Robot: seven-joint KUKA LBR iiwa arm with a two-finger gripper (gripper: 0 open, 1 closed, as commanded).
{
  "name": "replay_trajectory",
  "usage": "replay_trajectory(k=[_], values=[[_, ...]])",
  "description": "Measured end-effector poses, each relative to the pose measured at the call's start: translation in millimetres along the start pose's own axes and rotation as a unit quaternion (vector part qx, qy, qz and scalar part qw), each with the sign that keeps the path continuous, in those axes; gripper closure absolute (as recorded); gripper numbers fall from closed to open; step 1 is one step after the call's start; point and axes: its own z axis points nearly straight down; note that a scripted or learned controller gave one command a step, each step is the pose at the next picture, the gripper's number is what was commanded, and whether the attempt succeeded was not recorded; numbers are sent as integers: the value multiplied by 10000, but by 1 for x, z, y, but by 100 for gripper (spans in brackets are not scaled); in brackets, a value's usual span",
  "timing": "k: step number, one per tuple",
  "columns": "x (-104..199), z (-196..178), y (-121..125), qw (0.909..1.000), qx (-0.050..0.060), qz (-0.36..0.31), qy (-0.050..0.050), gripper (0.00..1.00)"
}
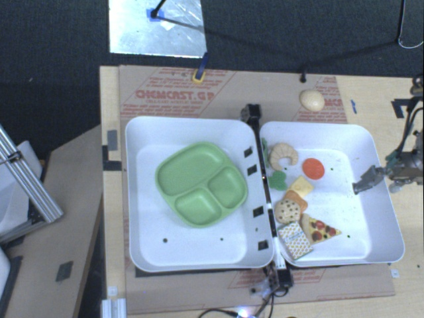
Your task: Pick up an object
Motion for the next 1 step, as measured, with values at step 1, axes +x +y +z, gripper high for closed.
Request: replay_trajectory(k=[1], values=[[1, -6, 2, 10000, -58, -21, -16, 0]])
